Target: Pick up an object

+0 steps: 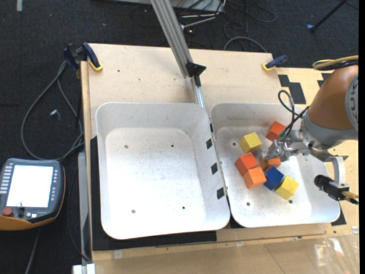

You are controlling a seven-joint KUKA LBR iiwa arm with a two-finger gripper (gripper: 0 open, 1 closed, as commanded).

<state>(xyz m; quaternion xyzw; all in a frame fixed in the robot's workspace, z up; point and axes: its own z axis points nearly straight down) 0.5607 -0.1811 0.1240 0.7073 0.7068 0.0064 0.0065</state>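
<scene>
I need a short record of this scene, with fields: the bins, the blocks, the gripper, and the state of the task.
bins: left bin and right bin, white, side by side
blocks: all in right bin; yellow block, orange block, red-orange block, second orange block, blue block, second yellow block
gripper: gripper low among the blocks
task state: no block seen lifted

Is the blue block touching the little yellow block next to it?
Touching. The camera view shows the blue block pressed against the small yellow block at its lower right, no white bin floor visible between them.
</scene>
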